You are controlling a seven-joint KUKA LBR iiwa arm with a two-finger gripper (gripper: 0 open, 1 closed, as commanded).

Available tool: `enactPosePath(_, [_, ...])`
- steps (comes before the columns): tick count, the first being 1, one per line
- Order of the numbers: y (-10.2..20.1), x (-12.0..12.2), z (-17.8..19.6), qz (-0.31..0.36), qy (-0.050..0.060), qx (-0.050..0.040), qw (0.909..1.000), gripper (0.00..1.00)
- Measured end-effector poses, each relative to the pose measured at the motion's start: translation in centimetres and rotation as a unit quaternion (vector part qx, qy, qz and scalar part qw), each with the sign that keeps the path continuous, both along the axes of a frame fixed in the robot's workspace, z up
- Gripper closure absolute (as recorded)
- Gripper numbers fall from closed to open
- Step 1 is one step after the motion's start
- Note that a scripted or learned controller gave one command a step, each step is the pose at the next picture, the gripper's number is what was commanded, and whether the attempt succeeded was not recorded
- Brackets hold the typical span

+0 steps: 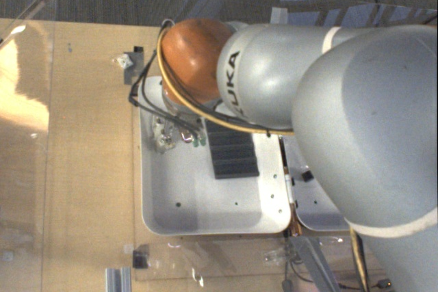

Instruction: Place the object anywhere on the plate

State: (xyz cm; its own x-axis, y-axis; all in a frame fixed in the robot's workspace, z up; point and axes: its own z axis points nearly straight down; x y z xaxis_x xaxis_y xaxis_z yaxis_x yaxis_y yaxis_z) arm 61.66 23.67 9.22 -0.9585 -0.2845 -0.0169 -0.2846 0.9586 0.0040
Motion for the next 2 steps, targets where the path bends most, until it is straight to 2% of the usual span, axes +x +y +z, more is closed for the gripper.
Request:
enactPosePath(1, [0.0,3.9,-0.1,0.14,-0.001,-0.0021,0.9901,1.0])
enactPosePath(2, [0.0,5.5,-0.2,0.436,-0.003,-0.0055,0.8998,1.0])
